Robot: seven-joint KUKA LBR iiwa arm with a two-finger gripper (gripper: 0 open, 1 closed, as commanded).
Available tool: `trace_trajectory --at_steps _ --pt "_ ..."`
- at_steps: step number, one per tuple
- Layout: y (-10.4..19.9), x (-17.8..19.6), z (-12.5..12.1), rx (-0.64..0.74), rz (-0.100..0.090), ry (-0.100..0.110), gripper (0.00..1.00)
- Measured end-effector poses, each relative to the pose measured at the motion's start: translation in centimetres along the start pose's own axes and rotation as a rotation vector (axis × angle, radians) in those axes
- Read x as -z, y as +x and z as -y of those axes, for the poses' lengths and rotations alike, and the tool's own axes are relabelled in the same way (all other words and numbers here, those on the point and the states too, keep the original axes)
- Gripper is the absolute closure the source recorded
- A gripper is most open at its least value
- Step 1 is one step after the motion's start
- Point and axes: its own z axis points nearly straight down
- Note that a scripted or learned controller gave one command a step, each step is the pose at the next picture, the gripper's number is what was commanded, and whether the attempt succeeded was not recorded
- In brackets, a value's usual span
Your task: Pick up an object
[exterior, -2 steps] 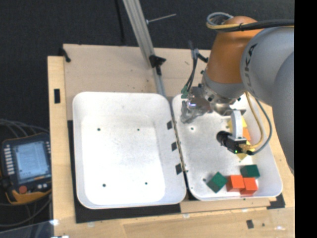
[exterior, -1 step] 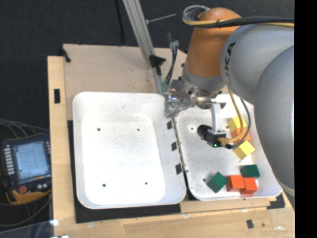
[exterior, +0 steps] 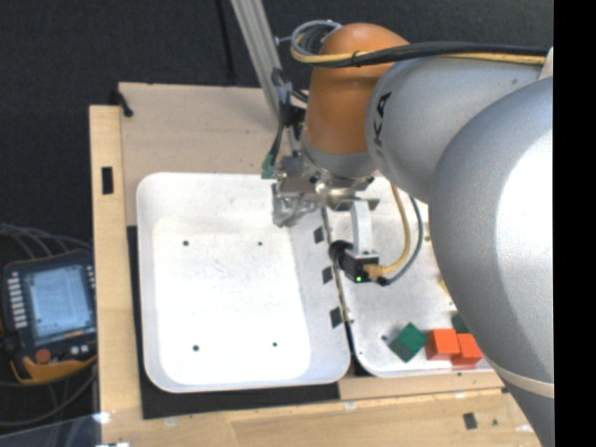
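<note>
Reaching in from the right, the grey arm (exterior: 466,128) with its orange band (exterior: 349,82) covers much of the right bin (exterior: 410,296), and its tool (exterior: 296,198) hangs over the upper right corner of the left bin (exterior: 223,277), close to the rim where the two bins meet. Whether the tool is spread or pressed together cannot be told from above; nothing is seen between its tips.

Two shallow white bins lie side by side on the light wooden surface (exterior: 107,250). Three blocks lie in the right bin, all near its front edge. One green block (exterior: 407,341) sits leftmost, turned so its corners point toward the bin's sides, diamond-wise, with no clearly longer axis. Just beside it to the right are two orange blocks (exterior: 453,345), touching each other, their pair running along the front rim; the arm partly hides the farther one. All three lie well apart from the tool.

One handheld control pendant (exterior: 51,305) with a lit screen lies beyond the surface's left edge, on the dark floor. A slanted metal rail (exterior: 253,26) rises behind the back edge.
</note>
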Motion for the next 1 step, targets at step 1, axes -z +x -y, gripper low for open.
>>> trace_trajectory --at_steps 1 --pt "0.45 -0.10 -1.10 -0.003 0.002 -0.005 1.00"
